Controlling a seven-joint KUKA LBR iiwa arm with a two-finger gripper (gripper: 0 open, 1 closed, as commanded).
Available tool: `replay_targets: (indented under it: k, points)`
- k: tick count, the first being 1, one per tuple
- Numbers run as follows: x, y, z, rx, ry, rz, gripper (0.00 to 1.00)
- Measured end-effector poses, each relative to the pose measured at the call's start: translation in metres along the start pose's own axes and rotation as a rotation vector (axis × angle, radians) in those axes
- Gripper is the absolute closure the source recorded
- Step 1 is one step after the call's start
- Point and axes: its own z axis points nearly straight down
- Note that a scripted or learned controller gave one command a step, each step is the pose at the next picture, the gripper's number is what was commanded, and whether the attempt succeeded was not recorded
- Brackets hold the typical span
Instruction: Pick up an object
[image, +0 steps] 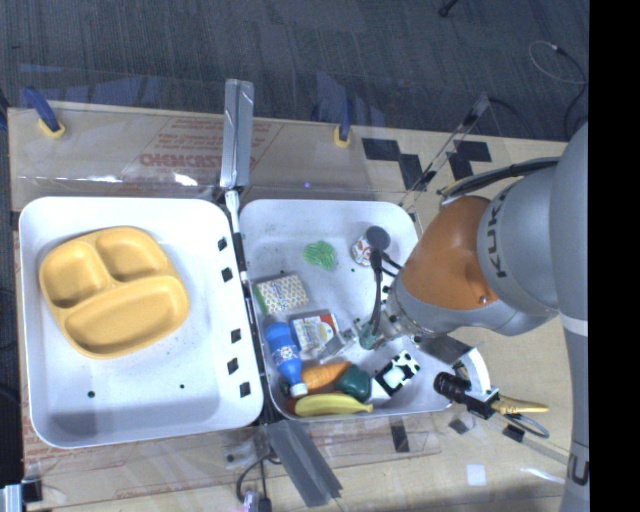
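The grey arm's hand (372, 335) reaches down into the right white bin (400, 215), near a small red-and-white packet (316, 330); whether it is spread or pinching I cannot tell. A blue bottle (282, 348), orange carrot (322, 377) and yellow banana (332, 405) lie close by. A yellow compartment tray (112, 290) sits in the left bin (60, 425).

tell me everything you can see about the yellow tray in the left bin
The yellow tray is a rounded, plastic-looking food tray with three compartments: two smaller ones toward the far side and one long one nearer the camera. It lies flat and right side up on the floor of the left bin, in its far left part, turned at a slight angle. Nothing sits in it or touches it besides the bin.
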Motion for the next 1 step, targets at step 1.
replay_targets:
  k: [1]
  points:
    - [0.0015,0.071,0.0134,0.008,-0.001,0.031,0.0]
